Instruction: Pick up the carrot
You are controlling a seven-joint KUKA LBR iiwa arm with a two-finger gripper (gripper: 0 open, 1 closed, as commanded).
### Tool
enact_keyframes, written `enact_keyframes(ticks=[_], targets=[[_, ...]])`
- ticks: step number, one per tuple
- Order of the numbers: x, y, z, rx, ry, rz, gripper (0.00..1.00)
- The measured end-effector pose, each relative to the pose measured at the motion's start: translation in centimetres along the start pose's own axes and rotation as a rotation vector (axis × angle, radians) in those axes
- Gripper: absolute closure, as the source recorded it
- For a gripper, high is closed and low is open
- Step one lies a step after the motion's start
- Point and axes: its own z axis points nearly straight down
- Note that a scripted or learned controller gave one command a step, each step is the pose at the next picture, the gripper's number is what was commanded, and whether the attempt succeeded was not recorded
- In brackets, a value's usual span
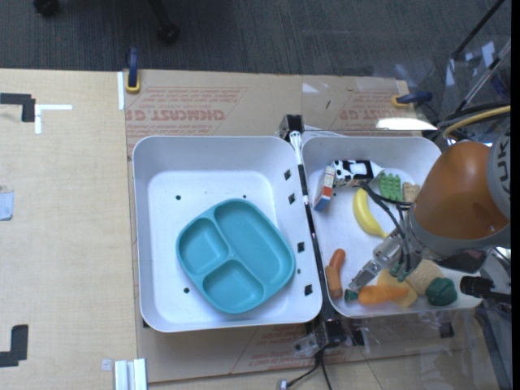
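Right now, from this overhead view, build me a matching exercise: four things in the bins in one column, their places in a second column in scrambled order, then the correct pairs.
Things:
1. teal divided plate
2. banana
3. carrot
4. hot dog

Places:
A. right bin, just beside the centre divider
B. left bin, in the middle
C. right bin, near edge, under the gripper
D. right bin, middle, just left of the arm

Pairs: 1-B, 2-D, 3-C, 4-A
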Motion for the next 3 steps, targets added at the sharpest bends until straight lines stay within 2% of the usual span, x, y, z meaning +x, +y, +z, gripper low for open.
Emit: enact_keyframes(ticks=[1,2,3], targets=[[-0.2,0.1,-0.8,-0.002,-0.002,0.008,1.0],[8.5,8.5,-10.0,-0.002,-0.005,-0.032,1.0],[8.5,8.4,-10.0,-0.002,-0.005,-0.031,0.0]])
